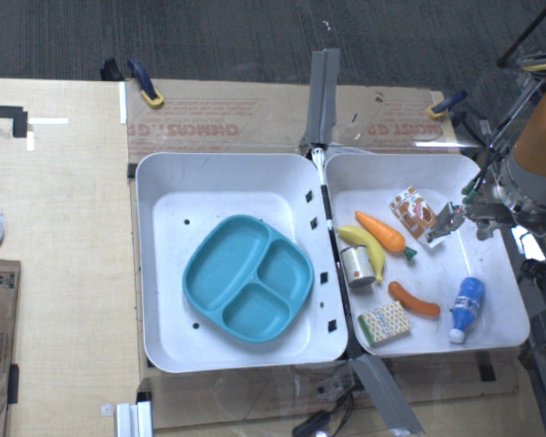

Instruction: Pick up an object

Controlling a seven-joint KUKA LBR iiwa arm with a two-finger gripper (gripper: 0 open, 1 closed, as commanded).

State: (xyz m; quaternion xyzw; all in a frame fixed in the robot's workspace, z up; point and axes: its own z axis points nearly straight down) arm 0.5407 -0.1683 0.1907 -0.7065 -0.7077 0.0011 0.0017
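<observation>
Grey metal fingers (442, 225) are standing apart with nothing between them, and the gripper (464, 226) is hanging over the right-hand part of the right bin (409, 157). The nearer finger is pointing toward the small red-and-white snack packet (413, 212), which is lying just beside it on the bin floor, not in its grasp. Below the gripper, a blue bottle (465, 308) is lying near the bin's front right corner, apart from everything else.

Further out, an orange carrot (380, 231) is lying at a slant next to a yellow banana (366, 247), and a silver can (356, 267) is sitting against the banana. An orange sausage-shaped toy (414, 299) and a small green-and-cream box (384, 322) are resting nearer the front wall. In the left bin (164, 244), a teal divided plate (247, 279) is taking up the middle.

By my reading, the arm is in the approach step: no object is picked, and the jaws are looking ready for a descent. The packet seems the likeliest target, though the bottle is also in reach. The next move is calling for centring the open jaws over one object, lowering until they are straddling it, then closing. The packet is lying flat, so a slip seems a fair risk.
</observation>
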